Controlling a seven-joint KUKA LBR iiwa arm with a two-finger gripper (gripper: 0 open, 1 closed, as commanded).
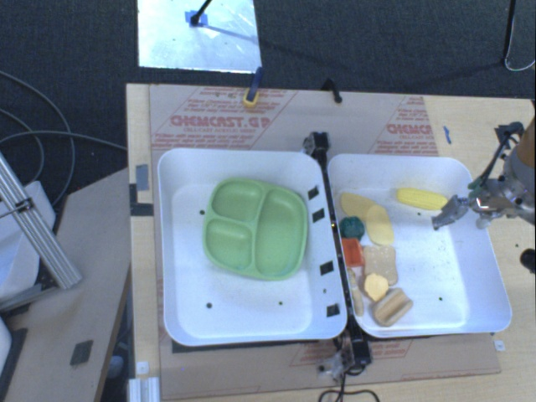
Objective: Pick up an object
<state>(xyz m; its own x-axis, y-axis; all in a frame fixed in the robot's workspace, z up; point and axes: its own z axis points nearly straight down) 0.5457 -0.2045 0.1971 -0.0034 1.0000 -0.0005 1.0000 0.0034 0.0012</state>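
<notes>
The right bin (469,300) holds several small food-like objects along its left side: a yellow corn cob (421,198), a pale yellow piece (368,212), a teal lump (351,225), an orange-red block (353,252), a translucent piece (381,262), a yellow piece (376,286) and a tan bread roll (392,306). My gripper (448,213) hangs over the bin's right part, just right of and below the corn cob, with nothing seen between its fingers. The arm enters from the right edge.
The left bin (180,308) carries a green divided plate (256,229). A black divider (328,233) runs between the bins. Both rest on a cardboard sheet (218,120). A shiny metal plate (198,23) lies behind, and cables trail on the left.
</notes>
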